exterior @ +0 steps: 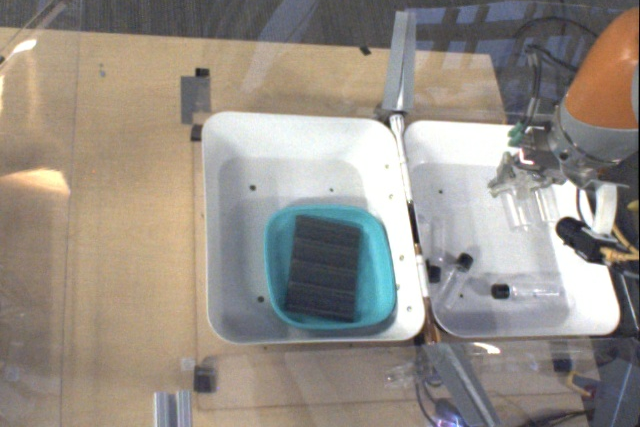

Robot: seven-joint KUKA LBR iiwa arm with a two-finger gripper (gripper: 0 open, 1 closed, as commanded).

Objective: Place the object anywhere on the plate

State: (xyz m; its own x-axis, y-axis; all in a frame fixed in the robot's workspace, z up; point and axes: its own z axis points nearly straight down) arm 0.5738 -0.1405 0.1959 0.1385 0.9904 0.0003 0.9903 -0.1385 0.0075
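A dark grey ribbed block (322, 267) lies flat on the teal plate (381, 260), which sits in the front half of the left bin (230, 215). My gripper (528, 205) hangs over the back right part of the right bin (455, 160), well away from the plate. Its two clear fingers (514, 206) point down and stand apart, with nothing between them. The grey and orange arm (605, 85) comes in from the right.
Small clear tubes with black caps lie on the right bin's floor: one (455, 273) near the front left and one (522, 292) at the front middle. A metal divider (399, 65) runs between the bins at the back.
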